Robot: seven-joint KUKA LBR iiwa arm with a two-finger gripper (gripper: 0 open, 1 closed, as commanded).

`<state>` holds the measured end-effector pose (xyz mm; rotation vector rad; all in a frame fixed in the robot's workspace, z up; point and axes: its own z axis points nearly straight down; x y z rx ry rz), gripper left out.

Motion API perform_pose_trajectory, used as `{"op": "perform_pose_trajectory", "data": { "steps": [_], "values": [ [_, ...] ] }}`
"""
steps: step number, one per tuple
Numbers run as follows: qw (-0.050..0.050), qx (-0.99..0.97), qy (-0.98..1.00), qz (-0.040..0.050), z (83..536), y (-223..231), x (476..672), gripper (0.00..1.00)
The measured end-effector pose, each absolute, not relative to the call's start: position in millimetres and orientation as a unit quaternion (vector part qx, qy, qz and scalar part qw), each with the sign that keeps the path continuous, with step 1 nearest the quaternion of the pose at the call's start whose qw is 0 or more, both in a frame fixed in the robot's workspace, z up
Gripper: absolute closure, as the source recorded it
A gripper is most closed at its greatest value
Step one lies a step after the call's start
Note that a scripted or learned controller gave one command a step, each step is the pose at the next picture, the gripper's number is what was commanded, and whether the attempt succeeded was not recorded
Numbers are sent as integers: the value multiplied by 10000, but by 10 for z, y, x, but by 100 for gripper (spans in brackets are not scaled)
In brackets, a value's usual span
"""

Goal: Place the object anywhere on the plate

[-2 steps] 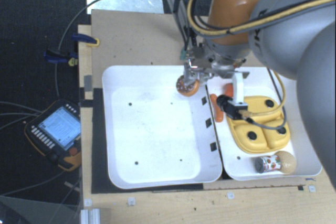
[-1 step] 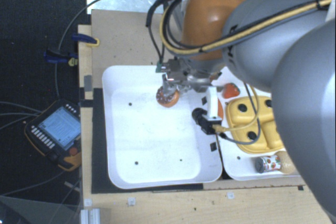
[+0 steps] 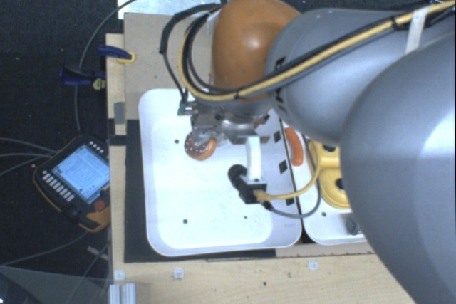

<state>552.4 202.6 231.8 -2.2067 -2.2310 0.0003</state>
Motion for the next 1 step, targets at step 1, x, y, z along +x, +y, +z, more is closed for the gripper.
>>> {"op": "perform_pose_trajectory", "data": {
  "steps": [1],
  "values": [
    [5, -7057, -7085, 1, 2322, 1987, 5540, 0]
  ]
}}
